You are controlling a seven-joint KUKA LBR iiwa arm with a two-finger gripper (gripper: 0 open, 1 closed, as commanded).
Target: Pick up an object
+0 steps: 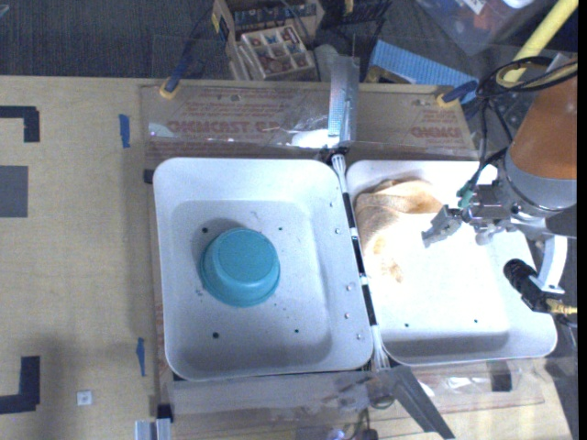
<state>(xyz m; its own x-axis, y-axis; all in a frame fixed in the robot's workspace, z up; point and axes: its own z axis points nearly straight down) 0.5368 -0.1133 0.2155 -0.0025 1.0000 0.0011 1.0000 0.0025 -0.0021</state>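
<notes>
Gripper (459, 225) sits over the right bin (477, 333), above its upper middle part, close to the bin's far rim. It hangs from the grey wrist of the arm (546, 145), which enters from the right, its orange band visible above the wrist. One grey finger (438, 228) points left and slightly downward toward the centre divider between the two bins. Whether the jaws stand wide or narrow I cannot tell from this angle; nothing is visible between them.

Tan cloth (390, 216) lies crumpled in the right bin's upper-left corner, against the wall next to the divider, reaching down along that left wall toward the middle of the bin. The visible finger's tip is just beside the cloth's right edge; contact cannot be judged. Strong glare washes out the bin floor below and to the right of the cloth.

Teal bowl (240, 266) rests upside down in the left bin (183, 191), on the floor slightly left of the bin's centre, clear of all four walls and well apart from the gripper. A few small dark specks dot the floor around it.

Both bins sit side by side on the bench (64, 246), touching along the divider. Blue tape marks (124, 130) sit on the bench's left part.
</notes>
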